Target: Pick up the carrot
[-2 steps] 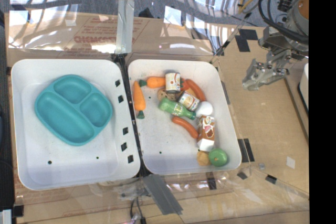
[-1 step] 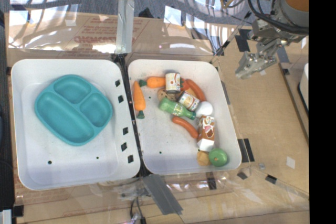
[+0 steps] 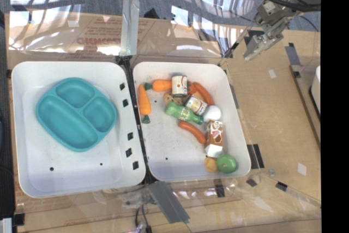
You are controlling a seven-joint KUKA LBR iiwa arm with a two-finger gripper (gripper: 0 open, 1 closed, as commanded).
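The carrot (image 3: 144,102) is orange with a small green stub at its lower end. It lies lengthwise along the left wall of the right bin (image 3: 163,163). A second, shorter orange piece with a green end (image 3: 160,85) lies just above it near the bin's back. My gripper (image 3: 260,43) hangs above the bench outside the right bin, beyond its back right corner, well away from the carrot. Nothing is between its fingers.
The right bin also holds two small cans (image 3: 180,85), a green bottle (image 3: 183,113), two red sausages (image 3: 192,131), a white egg (image 3: 212,113), a carton (image 3: 215,138) and a green apple (image 3: 227,163). A teal divided plate (image 3: 76,113) rests in the left bin (image 3: 32,177).
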